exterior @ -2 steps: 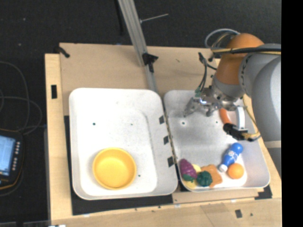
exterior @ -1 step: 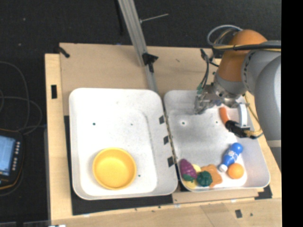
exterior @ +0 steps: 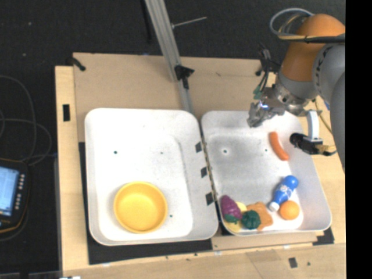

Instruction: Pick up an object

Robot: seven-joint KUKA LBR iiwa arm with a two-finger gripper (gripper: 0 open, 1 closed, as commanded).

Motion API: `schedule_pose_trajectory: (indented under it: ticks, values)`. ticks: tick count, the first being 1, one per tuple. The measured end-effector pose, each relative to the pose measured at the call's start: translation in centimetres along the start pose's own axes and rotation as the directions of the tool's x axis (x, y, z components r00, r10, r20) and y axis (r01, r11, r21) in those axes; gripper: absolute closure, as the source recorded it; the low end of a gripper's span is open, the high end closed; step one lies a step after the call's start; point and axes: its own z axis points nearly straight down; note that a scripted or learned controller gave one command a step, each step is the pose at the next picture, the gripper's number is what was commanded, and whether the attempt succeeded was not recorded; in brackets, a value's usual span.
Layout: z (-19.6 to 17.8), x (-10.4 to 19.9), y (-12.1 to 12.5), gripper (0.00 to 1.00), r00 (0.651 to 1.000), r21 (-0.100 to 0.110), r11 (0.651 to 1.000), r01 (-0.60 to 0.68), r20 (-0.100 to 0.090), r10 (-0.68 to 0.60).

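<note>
Over the far rim of the right-hand shallow white plastic bin (exterior: 244,161): the tool (exterior: 257,115), pointing down, nothing visibly pinched. Cannot tell whether spread or pressed together; too small and dark to read. Closest candidate, just beside it and nearer the camera: a small orange sausage-shaped piece (exterior: 279,145), lying flat on the bin floor, apart from everything else. Probably light, stiff toy plastic, smooth enough to roll or skid under a glancing touch. Best taken across the narrow middle, square to the long axis. Heaped in the near corner of the same bin, well apart from the tool: a little blue-and-white bottle (exterior: 283,190), an orange ball-shaped fruit (exterior: 289,210), a purple lumpy piece (exterior: 229,208), a dark green lumpy piece (exterior: 251,220) and a tan wedge (exterior: 264,213) between. Touching or overlapping there, so likely harder to take singly; round fruit apt to slip. Hard to say what the purple, green and tan pieces are, or what lies half hidden beneath them. Alone near the front of the left-hand white bin (exterior: 145,144): a round yellow plastic bowl (exterior: 140,206), probably light and rigid, graspable only by the rim. Impossible to judge the tool's height above the bin floor from this slant. Beneath both bins, a pale board worktop (exterior: 116,80), cut off at the near edge.
</note>
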Motion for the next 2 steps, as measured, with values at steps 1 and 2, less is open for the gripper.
schedule_pose_trajectory:
  ticks: [1,2]
  values:
    - [-6.17,0.05,-0.58,1.0,1.0,0.0,1.0,0.001,0.0,-0.001]
    - [-6.13,-0.05,-0.52,1.0,1.0,0.006,1.0,0.002,0.0,-0.002]
